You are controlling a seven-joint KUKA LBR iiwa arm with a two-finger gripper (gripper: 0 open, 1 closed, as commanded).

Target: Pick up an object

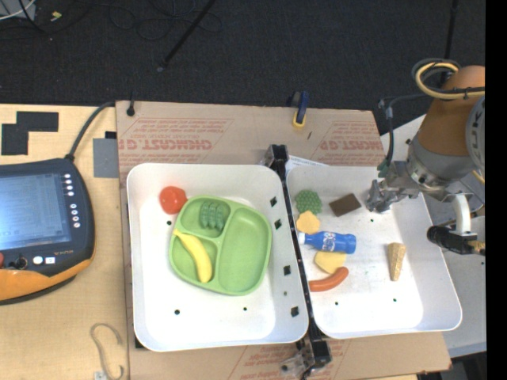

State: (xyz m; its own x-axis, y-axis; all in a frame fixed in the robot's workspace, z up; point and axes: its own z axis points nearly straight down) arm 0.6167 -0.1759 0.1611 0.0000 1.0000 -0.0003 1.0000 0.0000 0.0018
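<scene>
Camera view, pincer [380, 199] low over right bin [428, 307], finger state unclear, brown block [345, 205] just beside, blue bottle [329, 242] lying crosswise, cap rightward.

Two white bins [150, 291], one green plate [238, 267], nine food items.

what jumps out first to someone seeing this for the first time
A bright green divided plate sits in the left bin, holding a banana; a red tomato lies beside it. In the right bin, a blue bottle lies among toy foods, with the gripper above the bin's far right corner.
</scene>
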